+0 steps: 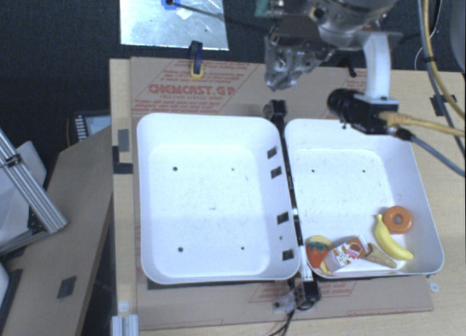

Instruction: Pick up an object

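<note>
Hovering beyond the far edge of the shallow white right bin (428,203), the metal two-finger gripper (280,78) is observed. Jaw state cannot be told. A yellow plastic banana (390,240) and orange ring-shaped toy (397,219) are noted at its near right.

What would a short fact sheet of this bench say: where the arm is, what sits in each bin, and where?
arm: above the bench's far edge, gripper high over the seam between the bins
left bin: nothing seen inside
right bin: items bunched in the near corner
banana: yellow, beside the orange ring
orange ring: near the right wall
packet: between the banana and a round red-orange piece
held item: none seen
</note>
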Controlling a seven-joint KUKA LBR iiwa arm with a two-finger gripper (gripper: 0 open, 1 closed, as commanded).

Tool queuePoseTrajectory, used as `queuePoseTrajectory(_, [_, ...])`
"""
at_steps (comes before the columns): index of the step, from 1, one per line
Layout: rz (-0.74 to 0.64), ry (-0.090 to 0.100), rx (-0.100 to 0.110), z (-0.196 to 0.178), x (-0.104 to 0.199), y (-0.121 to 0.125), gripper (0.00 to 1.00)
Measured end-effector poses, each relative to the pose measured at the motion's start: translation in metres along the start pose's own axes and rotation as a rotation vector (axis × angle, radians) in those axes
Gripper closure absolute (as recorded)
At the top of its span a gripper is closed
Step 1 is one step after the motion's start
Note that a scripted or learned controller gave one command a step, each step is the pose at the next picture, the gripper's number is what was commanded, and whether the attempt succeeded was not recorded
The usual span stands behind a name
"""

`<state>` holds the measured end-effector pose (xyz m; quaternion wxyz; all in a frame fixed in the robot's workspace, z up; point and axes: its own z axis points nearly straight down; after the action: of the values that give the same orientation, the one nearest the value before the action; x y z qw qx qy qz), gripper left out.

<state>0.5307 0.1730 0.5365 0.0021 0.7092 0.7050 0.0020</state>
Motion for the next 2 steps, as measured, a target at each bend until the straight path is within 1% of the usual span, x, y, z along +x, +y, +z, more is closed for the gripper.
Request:
queuePoseTrajectory(1, [0.006,-0.002,0.005,0.023,-0.12,-0.038,1.0])
queuePoseTrajectory(2, [-0.011,0.001,0.004,0.033,-0.104,-0.044,1.0])
